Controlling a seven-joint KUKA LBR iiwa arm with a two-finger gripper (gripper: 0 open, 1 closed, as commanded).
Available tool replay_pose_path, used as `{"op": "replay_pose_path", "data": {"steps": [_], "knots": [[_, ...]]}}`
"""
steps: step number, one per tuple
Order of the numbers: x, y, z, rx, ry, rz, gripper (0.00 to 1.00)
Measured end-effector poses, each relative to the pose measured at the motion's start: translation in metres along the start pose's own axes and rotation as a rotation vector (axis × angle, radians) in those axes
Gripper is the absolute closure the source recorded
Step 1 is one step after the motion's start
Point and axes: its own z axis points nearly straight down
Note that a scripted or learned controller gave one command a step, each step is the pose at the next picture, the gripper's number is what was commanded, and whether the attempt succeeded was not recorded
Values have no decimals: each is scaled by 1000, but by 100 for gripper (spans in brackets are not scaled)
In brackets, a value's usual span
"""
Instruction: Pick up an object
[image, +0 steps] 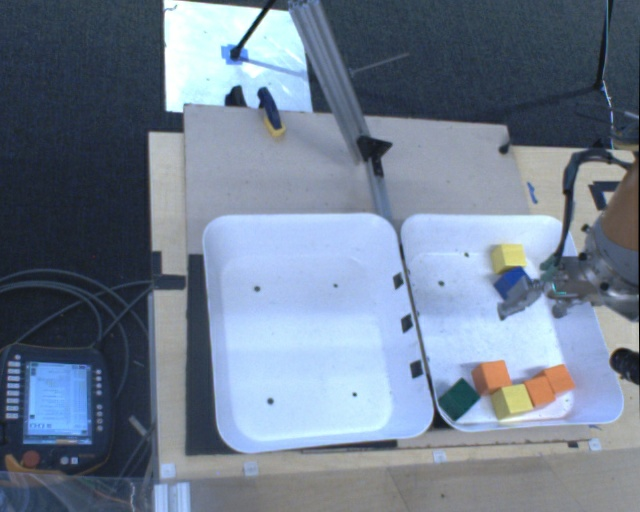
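White plastic bins sit side by side on my worktop (450, 160). My left bin (310, 330) has a bare floor with a few dark dots. My right bin (445, 290) carries all the blocks. At about one o'clock on its floor I see a yellow block (507, 256), and a blue block (511, 283) touches it just below. Along the six o'clock edge lie a dark green block (459, 398), an orange block (490, 376), a second yellow block (512, 401), and two more orange blocks (550, 384) toward four o'clock.

My claw (535, 301) reaches in from three o'clock and hangs just beside the blue block, one finger (514, 303) right under it. I see the fingers spread apart, and nothing sits between them.
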Motion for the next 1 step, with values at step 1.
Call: {"op": "replay_pose_path", "data": {"steps": [1], "knots": [[0,0,0,-1,0,1,0]]}}
